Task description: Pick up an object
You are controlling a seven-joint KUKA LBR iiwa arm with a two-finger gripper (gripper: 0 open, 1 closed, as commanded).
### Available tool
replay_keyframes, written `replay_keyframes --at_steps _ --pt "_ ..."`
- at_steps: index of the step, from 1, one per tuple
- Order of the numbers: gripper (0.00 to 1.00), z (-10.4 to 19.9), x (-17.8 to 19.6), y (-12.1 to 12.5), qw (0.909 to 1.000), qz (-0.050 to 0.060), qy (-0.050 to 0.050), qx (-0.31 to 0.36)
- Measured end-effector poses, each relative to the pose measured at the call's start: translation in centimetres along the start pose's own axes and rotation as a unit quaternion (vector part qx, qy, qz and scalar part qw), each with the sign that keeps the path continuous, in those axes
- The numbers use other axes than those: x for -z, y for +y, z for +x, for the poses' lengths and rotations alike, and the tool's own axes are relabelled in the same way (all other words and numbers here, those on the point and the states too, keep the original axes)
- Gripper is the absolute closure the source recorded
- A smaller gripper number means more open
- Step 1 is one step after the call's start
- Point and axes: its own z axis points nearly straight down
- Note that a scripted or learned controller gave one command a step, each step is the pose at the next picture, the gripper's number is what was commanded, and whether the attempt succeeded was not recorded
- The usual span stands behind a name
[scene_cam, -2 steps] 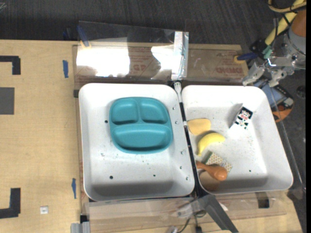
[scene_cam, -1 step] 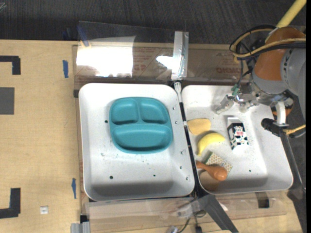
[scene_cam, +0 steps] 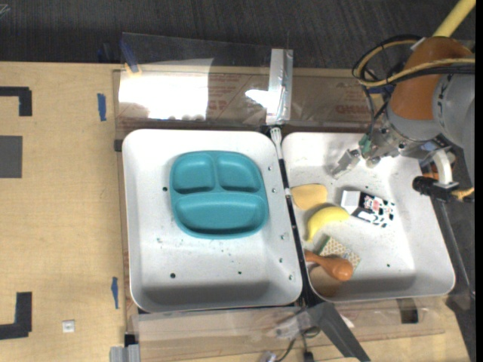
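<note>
**Gripper over the right bin, objects clustered at its left side**

You are looking down on two white bins, and the right bin (scene_cam: 423, 270) is your landmark. The gripper (scene_cam: 349, 161) hangs over that bin's upper middle, reaching in from the grey arm (scene_cam: 453, 111) with its orange band (scene_cam: 423, 89) at the bin's upper right corner. You can see nothing between its tips; whether it is released or clenched cannot be told from this angle.

The things to pick lie lower in the right bin — mostly along its left wall. A tan rounded piece (scene_cam: 310, 195) sits against that wall, just below the gripper's level. Touching it from below is a yellow banana-like object (scene_cam: 324, 220). Under that lies a patterned flat piece (scene_cam: 341, 249), and at the bin's lower left corner an orange carrot-shaped object (scene_cam: 332, 264) rests near a brown rounded thing (scene_cam: 326, 282). Toward the bin's middle, just right of the yellow object, a black-and-white spotted item (scene_cam: 371, 207) lies flat — apart from the gripper.

To the left of the right bin, the left bin (scene_cam: 151, 277) holds a teal divided tray (scene_cam: 219, 193), upright and centred.
</note>
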Motion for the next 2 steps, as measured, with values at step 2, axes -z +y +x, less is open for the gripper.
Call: replay_keyframes --at_steps 2 --pt "0.00 10.5 0.2 -11.0 0.9946 -0.004 0.000 0.103"
